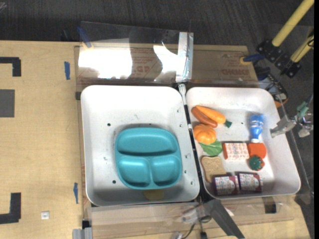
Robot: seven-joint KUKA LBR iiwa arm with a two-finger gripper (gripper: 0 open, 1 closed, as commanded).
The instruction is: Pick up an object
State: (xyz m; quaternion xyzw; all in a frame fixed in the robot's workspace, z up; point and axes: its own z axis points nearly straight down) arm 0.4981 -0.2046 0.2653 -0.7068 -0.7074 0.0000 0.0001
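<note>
Bench (pixel 35 148): a tan board surface carrying two shallow white bins side by side, with blue tape marks near its left part.

Left bin (pixel 94 108): holds a single teal divided plate (pixel 148 156), which lies flat toward the bin's near edge with its two small compartments facing that edge.

Right bin (pixel 234 96): holds the small objects available for picking, all resting on the bin floor.

- Along the near edge stand two dark cans (pixel 238 182), lying side by side and touching.
- Just beside them, at the near left corner, lies a slice of toy bread (pixel 213 166).
- A carrot (pixel 208 115) lies slanted near the far left corner.
- An orange pumpkin (pixel 205 133) sits just below the carrot, with a green leaf (pixel 213 148) against it.
- A red and white box (pixel 235 150) occupies the middle.
- An orange block (pixel 257 149) lies just beside the box.
- A red strawberry (pixel 255 163) touches the block's near side.
- A blue and white bottle (pixel 255 126) lies toward the right edge.

Gripper (pixel 285 127): sits at the right rim of the right bin, near the bottle and apart from it. Whether it is released or clenched cannot be told, and no object is seen in it.
</note>
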